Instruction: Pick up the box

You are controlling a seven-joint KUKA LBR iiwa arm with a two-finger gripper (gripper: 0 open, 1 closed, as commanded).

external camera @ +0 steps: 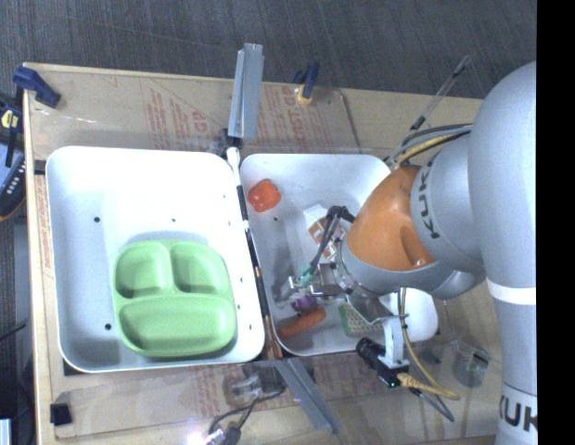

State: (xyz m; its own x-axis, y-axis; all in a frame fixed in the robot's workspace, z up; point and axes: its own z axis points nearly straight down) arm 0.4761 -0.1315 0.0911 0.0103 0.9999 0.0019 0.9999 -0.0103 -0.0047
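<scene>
My gripper (304, 288) is low in the right bin (297, 170), near its front left part, and the orange wrist hides much of the bin floor. A pale tan box (316, 221) shows partly, just behind the gripper and beside the wrist. A green speckled flat item (354, 319) peeks out under the wrist at the bin's front. A small purple object (301, 298) lies right at the gripper tip. I see nothing clearly held.
A red-orange tomato-like ball (263, 195) sits at the right bin's back left. A brown sausage (301, 323) lies by its front wall. A white rounded object (419, 315) is under the arm. The left bin (83, 184) holds a green divided tray (174, 298).
</scene>
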